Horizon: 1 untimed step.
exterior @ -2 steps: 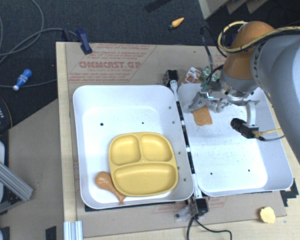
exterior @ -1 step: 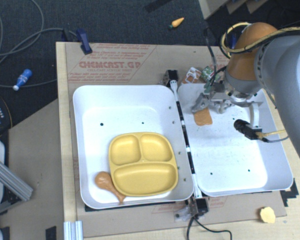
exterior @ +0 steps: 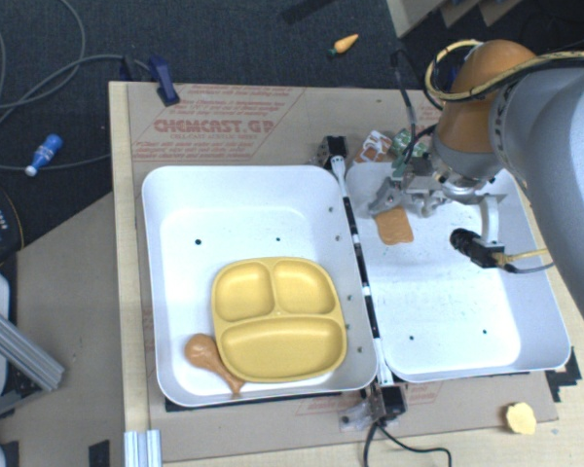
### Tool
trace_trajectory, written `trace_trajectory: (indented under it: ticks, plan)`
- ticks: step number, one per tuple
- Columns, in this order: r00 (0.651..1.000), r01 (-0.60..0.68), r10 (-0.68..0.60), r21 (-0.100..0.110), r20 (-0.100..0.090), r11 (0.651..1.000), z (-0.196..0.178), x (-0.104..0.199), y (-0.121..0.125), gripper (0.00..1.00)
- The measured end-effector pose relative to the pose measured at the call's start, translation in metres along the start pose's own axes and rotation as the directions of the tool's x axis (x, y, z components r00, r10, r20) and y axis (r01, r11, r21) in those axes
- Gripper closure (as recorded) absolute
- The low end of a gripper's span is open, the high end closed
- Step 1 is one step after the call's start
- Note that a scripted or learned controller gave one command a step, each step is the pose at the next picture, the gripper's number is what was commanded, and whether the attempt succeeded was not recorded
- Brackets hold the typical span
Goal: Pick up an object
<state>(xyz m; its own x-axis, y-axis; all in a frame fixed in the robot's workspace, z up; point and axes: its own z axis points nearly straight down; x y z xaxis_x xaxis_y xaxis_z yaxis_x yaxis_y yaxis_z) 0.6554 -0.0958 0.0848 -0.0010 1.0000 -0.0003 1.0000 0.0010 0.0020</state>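
Underneath everything, a cardboard-topped surface [exterior: 224, 125], printed red lettering along its far side. Reaching in from the right, the grey arm [exterior: 545, 134] with its orange band, bulking over the far right corner of the right bin [exterior: 448, 329]. Side by side with it, touching along the middle rim, the left bin [exterior: 175, 202]. In the near half of the left bin, a yellow divided plate [exterior: 277, 319], three compartments, lying flat. At the far left corner of the right bin, the gripper [exterior: 407, 202], low over the floor of the bin; grip state not readable from this slant. Just beside the gripper on its near side, apparently touching or slightly under it, a flat brown toast-like slice [exterior: 395, 227]: close to square, no strong long axis, lying flat close to the middle rim. Likely target, judged from closeness. Little room toward the middle rim and the far wall; plenty of bare bin floor toward the near and right sides for a lift or a retreat. Tucked against the plate's near left edge, a tan toy drumstick [exterior: 209, 355], well apart from the gripper. Outside the bins, at the near right of the surface, a small yellow lump [exterior: 519, 417]
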Motion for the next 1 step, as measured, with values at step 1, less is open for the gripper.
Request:
trace_trajectory:
  ticks: [1]
  plan:
    - [1.000, 0.000, 0.000, -0.001, 0.000, 1.000, -0.0001, 0.0033, 0.0118, 0.00]
